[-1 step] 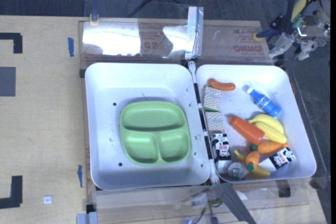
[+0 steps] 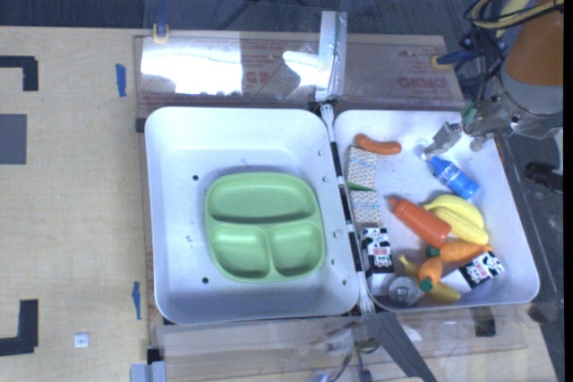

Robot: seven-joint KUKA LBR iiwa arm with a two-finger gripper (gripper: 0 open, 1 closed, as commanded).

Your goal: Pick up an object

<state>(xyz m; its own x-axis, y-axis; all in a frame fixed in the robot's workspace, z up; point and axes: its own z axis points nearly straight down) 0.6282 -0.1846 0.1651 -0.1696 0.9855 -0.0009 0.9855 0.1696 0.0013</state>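
The right bin (image 2: 524, 219) serves as landmark. The gripper (image 2: 445, 141) hangs over its upper-right part, near the far rim; whether it is parted or closed cannot be told, and nothing shows clamped in it. Bare white floor lies along the bin's upper edge and upper-right corner. Just below the gripper lies a blue bottle (image 2: 452, 177). A small sausage (image 2: 379, 145) rests toward the bin's upper left. The lower half is crowded: orange bottle (image 2: 419, 220), yellow corn (image 2: 459, 218), carrot (image 2: 463, 251), all touching. Left of the bin sits the left bin (image 2: 170, 192), holding 1 smooth green 3-compartment plate (image 2: 264, 225).
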